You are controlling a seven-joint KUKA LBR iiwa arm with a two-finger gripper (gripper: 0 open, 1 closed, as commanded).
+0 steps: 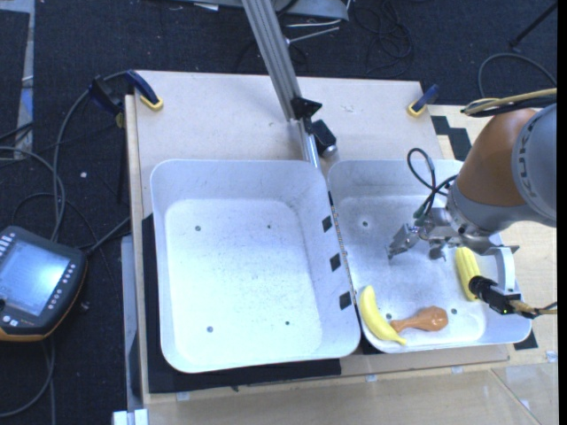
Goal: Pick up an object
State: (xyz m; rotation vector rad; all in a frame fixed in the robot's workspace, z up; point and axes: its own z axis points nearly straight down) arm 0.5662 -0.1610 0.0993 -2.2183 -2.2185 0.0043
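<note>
Landmark: the right-hand shallow white plastic bin point(381, 184), beside an identical left-hand bin point(177, 184) on the pale wooden tabletop point(230, 104).
Arm: the grey arm with the orange band point(496, 153) reached into that bin from its right side.
Claw: the metal two-finger claw point(409, 240) hung over the bin's middle; its state could not be told, and nothing showed between its tips.
Objects: a curved yellow banana point(377, 315) lay at the bin's near-left corner; a tan drumstick-shaped toy point(423, 320) lay just right of it, apparently touching; a yellow corn-like piece point(466, 271) sat near the bin's right wall.
Doing it well: probably descend squarely over one item, straddling its narrow width.
Room: the bin's far half lay open; near-edge items were crowded by the rim.
</note>
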